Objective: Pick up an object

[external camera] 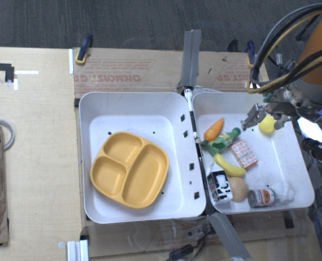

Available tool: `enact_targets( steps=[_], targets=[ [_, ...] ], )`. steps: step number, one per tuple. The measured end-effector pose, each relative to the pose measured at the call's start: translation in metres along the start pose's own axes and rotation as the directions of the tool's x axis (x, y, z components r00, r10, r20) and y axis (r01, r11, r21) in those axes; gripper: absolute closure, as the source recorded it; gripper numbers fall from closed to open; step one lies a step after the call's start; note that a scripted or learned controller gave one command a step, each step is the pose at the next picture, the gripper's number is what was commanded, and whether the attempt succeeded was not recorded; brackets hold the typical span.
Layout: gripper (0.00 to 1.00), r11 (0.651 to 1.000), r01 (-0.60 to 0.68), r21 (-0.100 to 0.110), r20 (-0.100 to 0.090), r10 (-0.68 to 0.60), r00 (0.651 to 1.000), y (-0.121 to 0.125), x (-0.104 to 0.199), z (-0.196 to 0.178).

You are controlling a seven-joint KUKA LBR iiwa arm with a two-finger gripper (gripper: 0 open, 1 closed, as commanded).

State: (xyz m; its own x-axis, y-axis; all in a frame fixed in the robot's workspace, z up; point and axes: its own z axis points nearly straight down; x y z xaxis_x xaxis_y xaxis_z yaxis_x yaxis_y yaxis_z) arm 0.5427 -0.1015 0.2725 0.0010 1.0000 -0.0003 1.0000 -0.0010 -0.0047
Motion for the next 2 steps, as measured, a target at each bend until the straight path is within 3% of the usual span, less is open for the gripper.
enact_targets(
  steps=[1, 2],
  targets=[
    [0.00, 0.997, -0.080, 0.000, 0.002, 0.080, 0.997, -0.052, 0.027, -0.084],
    [0.00, 0.997, -0.078, 0.000, 0.001, 0.078, 0.997, 0.011, -0.012, -0.025]
  ],
)
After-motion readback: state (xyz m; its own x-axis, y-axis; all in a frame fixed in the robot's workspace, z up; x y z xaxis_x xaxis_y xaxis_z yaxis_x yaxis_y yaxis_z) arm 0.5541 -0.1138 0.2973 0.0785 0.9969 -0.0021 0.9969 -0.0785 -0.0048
